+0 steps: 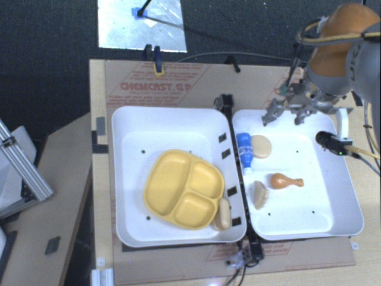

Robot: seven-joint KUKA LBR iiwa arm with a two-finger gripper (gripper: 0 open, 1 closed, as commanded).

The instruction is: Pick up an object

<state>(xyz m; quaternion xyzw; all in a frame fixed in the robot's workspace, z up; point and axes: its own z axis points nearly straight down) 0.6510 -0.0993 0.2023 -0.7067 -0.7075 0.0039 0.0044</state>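
Bench (77, 159) w/ cardboard sheet carries two shallow white bins side by side. Left bin (137, 130) holds the biggest item, a yellow divided tray (178, 189), sitting toward the bin's 5 o'clock part. A small beige rounded piece (223, 214) lies touching the tray's edge at its 4 o'clock, near the bin's corner.

Right bin (321, 207) holds four small things, all in its left half. Orange drumstick-shaped toy (286, 181) lies about centre, thin end pointing to 3 o'clock. Blue bottle w/ white cap (244, 151) lies along the bin's 9 o'clock wall; a pale round biscuit-like disc (260, 146) is just beside it at its 3 o'clock. A tan wedge (260, 193) lies at 7 o'clock from the drumstick, near but apart.

Arm (342, 40) comes in from 2 o'clock. Gripper (287, 117) hangs over the right bin's 12 o'clock rim, fingers spread apart, nothing between them as far as the slanted view lets me judge. Well apart from the drumstick, nearer the disc.
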